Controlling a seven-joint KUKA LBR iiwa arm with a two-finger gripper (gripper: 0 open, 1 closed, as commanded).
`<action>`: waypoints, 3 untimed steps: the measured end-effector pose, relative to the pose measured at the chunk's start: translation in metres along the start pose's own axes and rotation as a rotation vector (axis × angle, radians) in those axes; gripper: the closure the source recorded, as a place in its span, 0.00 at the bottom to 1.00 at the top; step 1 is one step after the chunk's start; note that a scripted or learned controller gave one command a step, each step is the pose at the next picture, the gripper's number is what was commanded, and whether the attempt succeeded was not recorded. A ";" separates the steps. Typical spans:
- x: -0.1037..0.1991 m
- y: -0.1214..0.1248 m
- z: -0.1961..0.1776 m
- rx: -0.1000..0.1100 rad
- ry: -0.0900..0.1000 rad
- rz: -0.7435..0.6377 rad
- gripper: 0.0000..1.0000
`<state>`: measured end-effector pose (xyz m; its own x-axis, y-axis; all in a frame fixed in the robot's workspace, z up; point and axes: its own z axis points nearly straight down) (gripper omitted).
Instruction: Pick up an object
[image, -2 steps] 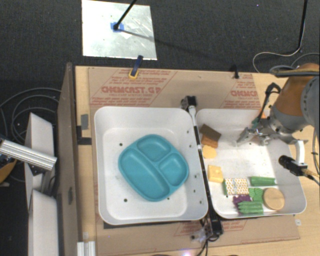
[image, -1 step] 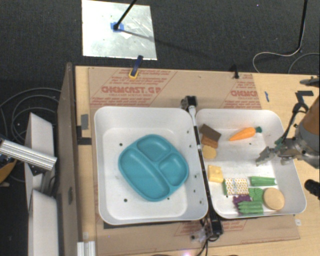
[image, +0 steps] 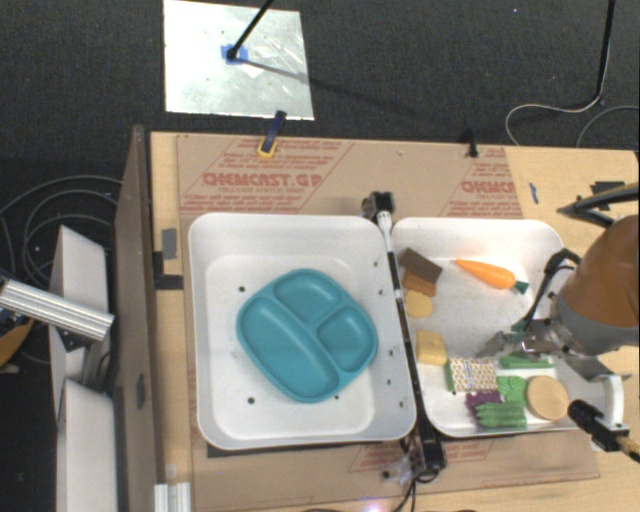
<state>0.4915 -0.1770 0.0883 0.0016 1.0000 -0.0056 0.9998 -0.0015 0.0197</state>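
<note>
Arm (image: 600, 300) overhangs right bin's (image: 480, 235) right edge; gripper (image: 520, 345) state: cannot tell. Bench cardboard reads "CHEMCAST GP". Carrot (image: 487, 272) near back edge, clear of gripper; tray (image: 307, 333) fills left bin (image: 220, 250).

We've got two bins side by side: the left bin (image: 215, 300) holds just a divided plate (image: 307, 334), sitting about in the middle. The right bin (image: 500, 238) has a carrot (image: 487, 272) toward the back, a couple of blocks (image: 419, 276) near the divider, and a cluster of small food bits (image: 497, 390) along the front, under the arm (image: 605, 295).
</note>
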 end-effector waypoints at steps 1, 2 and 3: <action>-0.010 0.054 0.004 0.013 0.003 -0.007 0.00; -0.029 0.006 0.005 0.022 0.005 0.001 0.00; -0.028 0.011 -0.007 0.014 0.004 -0.004 1.00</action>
<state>0.5018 -0.2048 0.0957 -0.0019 1.0000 -0.0017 1.0000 0.0020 0.0055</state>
